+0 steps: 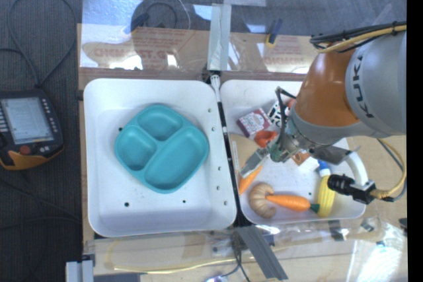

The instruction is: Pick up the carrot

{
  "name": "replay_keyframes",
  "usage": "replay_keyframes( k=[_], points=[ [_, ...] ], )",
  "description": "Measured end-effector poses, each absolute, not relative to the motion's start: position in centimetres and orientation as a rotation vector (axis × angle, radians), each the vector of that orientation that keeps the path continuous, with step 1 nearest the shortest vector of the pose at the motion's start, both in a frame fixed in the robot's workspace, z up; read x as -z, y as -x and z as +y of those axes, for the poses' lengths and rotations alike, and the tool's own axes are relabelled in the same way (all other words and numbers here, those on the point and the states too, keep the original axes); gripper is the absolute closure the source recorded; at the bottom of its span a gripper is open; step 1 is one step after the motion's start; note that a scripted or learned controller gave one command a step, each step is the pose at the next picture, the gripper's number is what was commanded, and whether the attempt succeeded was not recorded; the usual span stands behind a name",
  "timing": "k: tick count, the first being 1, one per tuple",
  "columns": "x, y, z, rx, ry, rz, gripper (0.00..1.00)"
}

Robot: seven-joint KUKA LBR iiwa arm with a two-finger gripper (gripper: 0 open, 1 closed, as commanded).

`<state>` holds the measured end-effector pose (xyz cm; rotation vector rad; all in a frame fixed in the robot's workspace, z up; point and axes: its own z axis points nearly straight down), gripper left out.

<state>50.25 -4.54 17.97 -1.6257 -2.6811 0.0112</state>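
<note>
Spread or pressed together? Cannot tell about the jaws, tucked in shadow under the wrist, and nothing visibly pinched there. Hovering now with the gripper (280, 152) over the middle of the right bin (251, 90), above a clutter of small packets and a red piece at about ten o'clock. Down at six o'clock from the gripper, near the front wall and apart from it: the carrot (289, 201), flat on the bin floor, long axis running roughly nine to three, green tip toward three. Tight quarters, though: touching or nearly touching a brown bun (260, 200) at its nine o'clock end, with a corn cob (326, 193) just beside its three o'clock end. Judging from that, best to come straight down over the mid-length of the carrot, away from both neighbours, turning the wrist to close across the narrow width, twelve to six, not along the length. Worth watching a smaller orange strip (249, 179) at eleven o'clock from the bun, easy to mistake for the target. Go low enough to get under the round sides, or risk a roll toward the wall. Far off at nine o'clock, in the left bin (106, 102), a teal plate (162, 147), no concern here.
</note>
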Motion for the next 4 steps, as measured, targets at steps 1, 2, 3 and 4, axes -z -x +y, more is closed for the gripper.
replay_keyframes(
  k=[1,2,3,4],
  points=[
    [-18.0,-50.3,-4.5,-0.011,1.626,-2.681,0.0],
    [-18.0,-50.3,-4.5,-0.011,1.626,-2.681,0.0],
    [-18.0,-50.3,-4.5,-0.011,1.626,-2.681,0.0],
    [-9.3,-51.1,-10.4,-0.003,1.832,-2.55,0.0]
  ],
)
